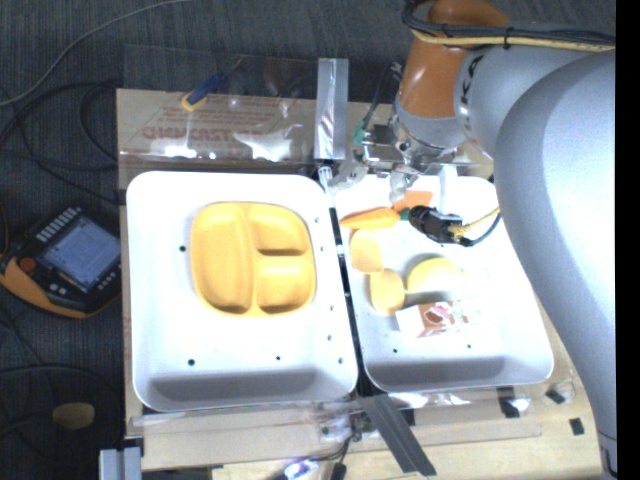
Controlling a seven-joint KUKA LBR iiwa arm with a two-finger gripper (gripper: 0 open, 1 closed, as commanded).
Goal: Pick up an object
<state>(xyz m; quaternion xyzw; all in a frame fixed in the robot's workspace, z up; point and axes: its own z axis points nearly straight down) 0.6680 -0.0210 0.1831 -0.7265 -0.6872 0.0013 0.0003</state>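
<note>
My gripper (403, 186) hangs over the far edge of the right bin (500, 363), below the orange wrist band (440, 63). Just beneath and left of it lies an orange carrot-like piece (368, 216), close to the gripper's tip; whether they touch I cannot tell. Nearer the front lie a pale yellow chunk (366, 253), a second yellow chunk (386, 290) and a yellow wedge (431, 271). A small white packet with a red print (433, 318) rests in front of them.
The left bin (160, 368) holds a yellow divided tray (252, 256). A clear plastic bag (230, 118) and a metal bracket (332, 108) sit behind the bins. A handheld pendant (65, 258) lies on the floor at left. The grey arm (560, 168) covers the right side.
</note>
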